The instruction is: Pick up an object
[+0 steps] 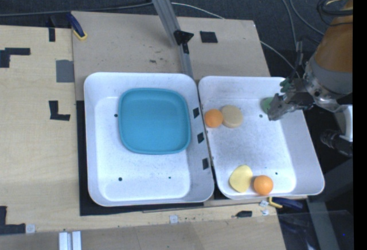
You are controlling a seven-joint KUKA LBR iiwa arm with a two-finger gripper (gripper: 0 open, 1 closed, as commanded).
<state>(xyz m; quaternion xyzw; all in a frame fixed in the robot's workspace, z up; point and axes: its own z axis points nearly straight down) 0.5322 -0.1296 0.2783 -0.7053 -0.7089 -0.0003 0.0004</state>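
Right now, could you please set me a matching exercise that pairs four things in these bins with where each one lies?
Things:
1. blue plate
2. tan disc
3. yellow piece
4. gripper

Places:
A. near the right bin's front edge, touching an orange ball
B. at the right bin's far right side
C. in the left bin
D. near the right bin's left wall, beside the other orange ball

Pairs: 1-C, 2-D, 3-A, 4-B

You are looking at even, soft overhead light; the white bins (94,128) are glaring slightly, shadows are staying faint, and the whole picture is looking mildly soft.
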